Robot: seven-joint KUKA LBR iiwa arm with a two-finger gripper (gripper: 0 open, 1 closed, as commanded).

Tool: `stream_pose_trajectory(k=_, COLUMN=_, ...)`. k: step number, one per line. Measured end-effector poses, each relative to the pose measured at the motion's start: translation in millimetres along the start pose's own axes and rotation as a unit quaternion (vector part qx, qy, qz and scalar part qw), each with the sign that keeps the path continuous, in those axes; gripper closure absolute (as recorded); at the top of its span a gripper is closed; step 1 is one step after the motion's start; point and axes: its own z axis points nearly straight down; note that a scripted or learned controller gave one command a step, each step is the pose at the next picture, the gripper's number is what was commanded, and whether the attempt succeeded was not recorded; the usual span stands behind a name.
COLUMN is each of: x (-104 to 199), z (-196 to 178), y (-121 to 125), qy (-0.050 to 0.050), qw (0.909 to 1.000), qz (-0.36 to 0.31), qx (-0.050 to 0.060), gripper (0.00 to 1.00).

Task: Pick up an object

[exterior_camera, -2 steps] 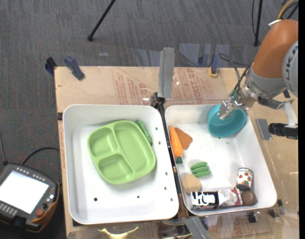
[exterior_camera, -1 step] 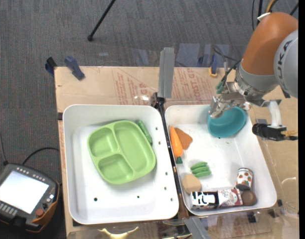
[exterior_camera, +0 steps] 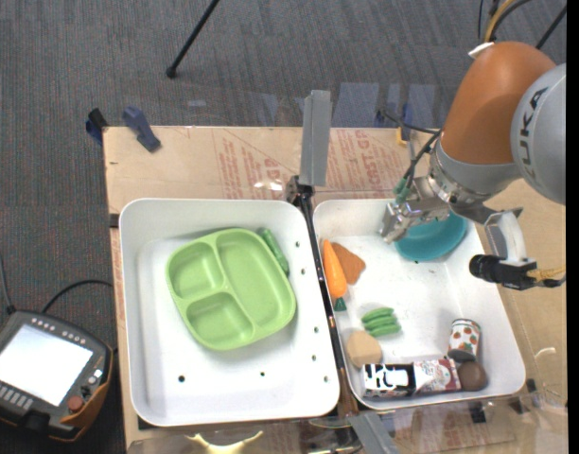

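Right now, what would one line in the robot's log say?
stage: reaching | gripper: over teal bowl, right bin | grasp: not seen | left bin: green tray

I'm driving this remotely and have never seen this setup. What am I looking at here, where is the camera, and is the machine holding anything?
You are seeing one fixed camera above a bench, looking down at a slant. The grey and orange machine on the right is a robot arm. Its end effector hangs over the teal bowl at the back of the right bin. I cannot tell whether it holds anything. That bin also contains a carrot, green pea pods, a small can and a flat packet. The left bin holds a green divided tray. A handheld control screen lies on the floor at lower left.
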Motion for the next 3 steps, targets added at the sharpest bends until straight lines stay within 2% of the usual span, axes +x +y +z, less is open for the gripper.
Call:
stream_pose_trajectory(k=1, x=8.4, z=9.3, y=19.7, qy=-0.001, qw=0.9984, qz=-0.056, qx=0.0, gripper=1.0)
stream_pose_trajectory(k=2, x=-105.0, z=-1.6, y=23.2, qy=-0.002, qw=0.9983, qz=-0.058, qx=-0.001, gripper=1.0)
stream_pose_trajectory(k=3, x=-71.9, z=148.9, y=8.7, qy=0.0, qw=0.9962, qz=-0.087, qx=-0.001, gripper=1.0)
